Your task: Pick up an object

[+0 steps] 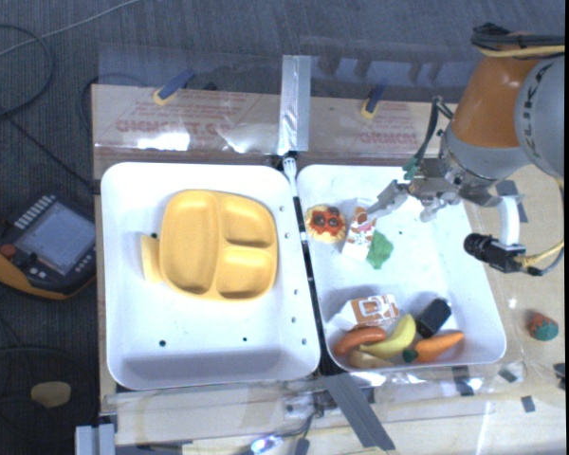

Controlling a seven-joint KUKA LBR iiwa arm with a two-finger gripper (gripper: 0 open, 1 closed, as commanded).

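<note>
Yellow tray (217, 245) in left bin (123, 349)

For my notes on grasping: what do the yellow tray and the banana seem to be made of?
The yellow tray looks like moulded plastic, semi-matte: one even colour, rounded compartments, soft highlights. The banana seems a plastic toy: smooth, uniformly yellow skin with a slight sheen, though real fruit cannot be excluded.
</note>
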